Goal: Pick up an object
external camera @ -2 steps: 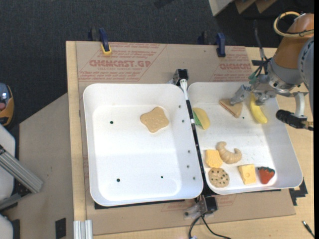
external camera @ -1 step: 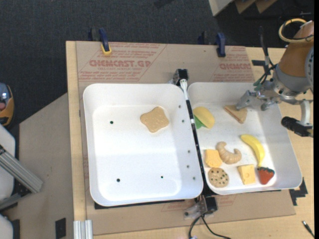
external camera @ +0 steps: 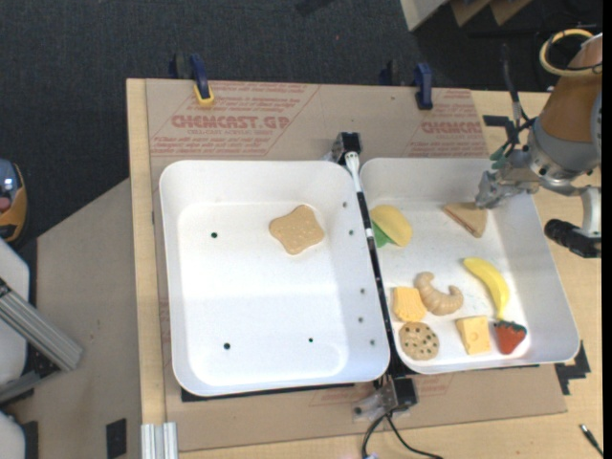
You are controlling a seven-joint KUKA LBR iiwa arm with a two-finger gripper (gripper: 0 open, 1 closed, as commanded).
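Note:
My gripper [external camera: 490, 196] hangs over the far right part of the right bin [external camera: 545, 256]. Its tip is right beside the far right end of a brown bread wedge [external camera: 465, 220] that lies flat on the bin floor. I see nothing held in the gripper. Further toward the front lie a banana [external camera: 488, 283], a croissant [external camera: 440, 295], a flat orange cheese slice [external camera: 409, 304], a cookie [external camera: 418, 340], a cheese block [external camera: 472, 335] and a strawberry [external camera: 511, 337]. A yellow-green fruit [external camera: 392, 226] rests by the divider.
The left bin [external camera: 191, 256] holds a tan piece of toast [external camera: 296, 229] near its far middle. Both bins sit on a cardboard sheet [external camera: 287, 113] clamped at the back. The grey arm [external camera: 569, 132] comes in from the right above the bin's edge.

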